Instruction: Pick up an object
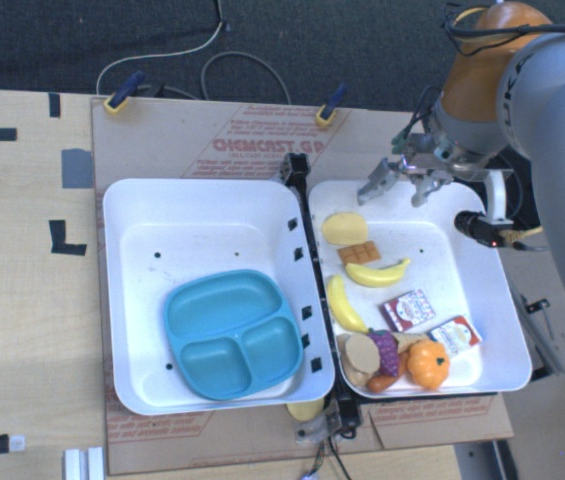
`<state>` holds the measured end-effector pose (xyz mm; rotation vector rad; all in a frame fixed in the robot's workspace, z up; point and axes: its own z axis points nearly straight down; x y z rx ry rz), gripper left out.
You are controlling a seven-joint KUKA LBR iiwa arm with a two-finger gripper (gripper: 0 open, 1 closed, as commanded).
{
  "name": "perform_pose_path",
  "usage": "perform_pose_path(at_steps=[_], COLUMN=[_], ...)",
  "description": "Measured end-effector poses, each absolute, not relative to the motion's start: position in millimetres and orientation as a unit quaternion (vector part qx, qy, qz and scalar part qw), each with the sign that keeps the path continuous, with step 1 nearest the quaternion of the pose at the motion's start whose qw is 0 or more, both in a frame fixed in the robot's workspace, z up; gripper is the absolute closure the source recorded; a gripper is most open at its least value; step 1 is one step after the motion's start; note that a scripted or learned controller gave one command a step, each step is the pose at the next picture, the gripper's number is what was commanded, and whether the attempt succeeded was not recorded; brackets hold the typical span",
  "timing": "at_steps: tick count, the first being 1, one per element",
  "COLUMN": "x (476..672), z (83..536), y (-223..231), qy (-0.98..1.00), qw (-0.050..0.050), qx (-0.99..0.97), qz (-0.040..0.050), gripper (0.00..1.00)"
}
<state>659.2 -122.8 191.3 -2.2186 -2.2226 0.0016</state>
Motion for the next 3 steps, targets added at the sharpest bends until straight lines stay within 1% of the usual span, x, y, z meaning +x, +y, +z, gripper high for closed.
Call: perform_pose_path(at_steps=[1,2,3], x=[622.7,614.4,615.1], z=[114.3,85.5,96.8], y=[-93.1,-101.8,-101.4], qy=[-0.708,-0.708,-0.708], qw=[0.005,-0.002,-0.002], qx=[-0.707,-0.706,-0.706], qz=[0.0031,-0.0005,-0.0009], gripper=[0.00,0.00,1.00])
